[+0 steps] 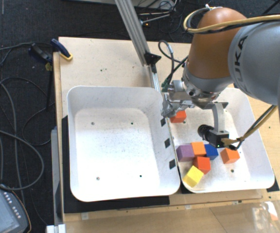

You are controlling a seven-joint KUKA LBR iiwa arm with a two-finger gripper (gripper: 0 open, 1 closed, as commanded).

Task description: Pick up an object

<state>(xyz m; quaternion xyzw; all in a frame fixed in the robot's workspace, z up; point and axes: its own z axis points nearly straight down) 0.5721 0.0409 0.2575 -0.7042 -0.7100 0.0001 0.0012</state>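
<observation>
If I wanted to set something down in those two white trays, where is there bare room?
The left bin has a wide bare floor from wall to wall. The right bin is crowded near its front: the purple block, orange block, blue block, red block and yellow block cluster together, with the gripper above.

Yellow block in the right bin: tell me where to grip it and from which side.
Grip the yellow block across its two free side faces, coming straight down from above. It sits at the cluster's near-left end, turned diagonally, beside the bin wall, with the red-orange block close behind, so rotating the fingers to its diagonal probably clears both.
</observation>
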